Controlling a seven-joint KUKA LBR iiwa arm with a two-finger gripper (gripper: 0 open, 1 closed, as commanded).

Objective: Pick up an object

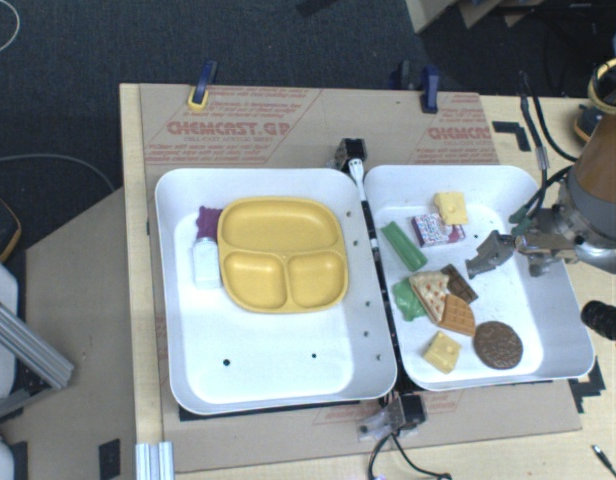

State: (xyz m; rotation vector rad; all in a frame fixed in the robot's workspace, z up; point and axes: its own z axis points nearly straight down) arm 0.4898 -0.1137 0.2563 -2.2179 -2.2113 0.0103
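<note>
Bench (288,118): brown board printed with red lettering, clamped at the far edge by a yellow-tipped clamp (200,88) and a blue one (428,88).
Left bin (258,368): shallow, white, with two small dark specks on the bare near floor.
Yellow tray (283,253): three compartments, one wide at the far side and two smaller at the near side; sits in the far half of the left bin.
White bottle (205,263): lies just beside the tray's left edge, with a purple item (208,220) touching its far end.
Right bin (558,318): white, pressed up against the left bin along a dark seam.
Green stick (402,246): lies tilted near the right bin's left wall; a second green piece (406,298) lies nearer the camera.
Toy food cluster: waffle-like cracker pieces (443,303) touching a dark brown slab (458,283); a yellow cube (442,352) and a round brown cookie (498,344) at the near side.
Far items: a yellow block (451,208) just beside a small purple-and-white packet (435,230).
Gripper (485,258): reaches in from the right, above the bin floor, right of the cracker cluster; nothing seen between the fingers; whether spread or closed cannot be told.
Arm (598,183): grey with an orange band, over the right bin's right edge.
</note>
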